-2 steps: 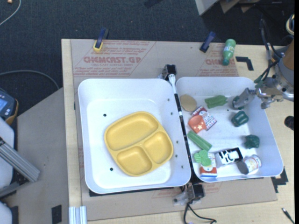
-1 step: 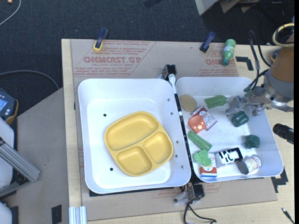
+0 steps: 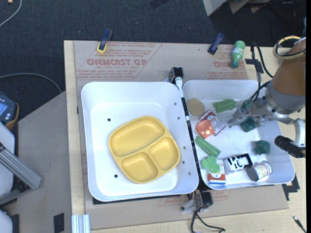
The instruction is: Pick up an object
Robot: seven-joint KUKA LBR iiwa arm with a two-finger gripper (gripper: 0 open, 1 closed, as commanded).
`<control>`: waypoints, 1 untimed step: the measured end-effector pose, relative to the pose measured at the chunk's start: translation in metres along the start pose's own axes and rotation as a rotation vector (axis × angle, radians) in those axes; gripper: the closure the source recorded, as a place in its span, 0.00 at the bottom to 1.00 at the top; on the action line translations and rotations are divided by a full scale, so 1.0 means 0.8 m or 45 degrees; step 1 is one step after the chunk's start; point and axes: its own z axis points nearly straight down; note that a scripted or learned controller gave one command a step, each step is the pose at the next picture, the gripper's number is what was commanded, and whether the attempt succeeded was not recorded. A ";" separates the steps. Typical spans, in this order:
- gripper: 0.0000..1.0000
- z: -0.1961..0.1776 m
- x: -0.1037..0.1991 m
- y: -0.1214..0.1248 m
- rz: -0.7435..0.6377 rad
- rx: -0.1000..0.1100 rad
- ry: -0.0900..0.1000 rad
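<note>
Your table (image 3: pixel 146 57) is covered with printed brown board, clamped along its upper edge, most likely so the surface stays put under the bins. The left bin (image 3: pixel 97 106) fills the middle of the frame and holds one yellow tray (image 3: pixel 143 148) with three compartments, lying flat and slightly turned. It looks like a drop-off place rather than a source.

The right bin (image 3: pixel 282 171) is pressed against the left one along a shared rim, so a carry between them would be short. The arm (image 3: pixel 290 79) comes in from the right edge and bends down over the upper right part of this bin, where the clutter is.

The gripper (image 3: pixel 245 116) hangs low over a dark teal piece (image 3: pixel 249 125), which you can take as the likely target. It is small, blocky and dull, lying on the bin floor just right of the red and white packet (image 3: pixel 210 125) and apart from its neighbours, which suits a straight descent. Whether the gripper is spread or closed, or already touching the piece, you cannot tell from this angle, so do not count it as held.

Further down lie a black and white box (image 3: pixel 238 162), a green-topped carton (image 3: pixel 214 170), a long green piece (image 3: pixel 208 146), a green block (image 3: pixel 224 105), a tan disc (image 3: pixel 196 107), a small jar (image 3: pixel 261 170) and a dark green lump (image 3: pixel 262 147). A green bottle (image 3: pixel 237 54) lies outside on the table.
</note>
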 end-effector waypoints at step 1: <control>0.00 0.026 -0.001 0.007 -0.001 -0.028 -0.007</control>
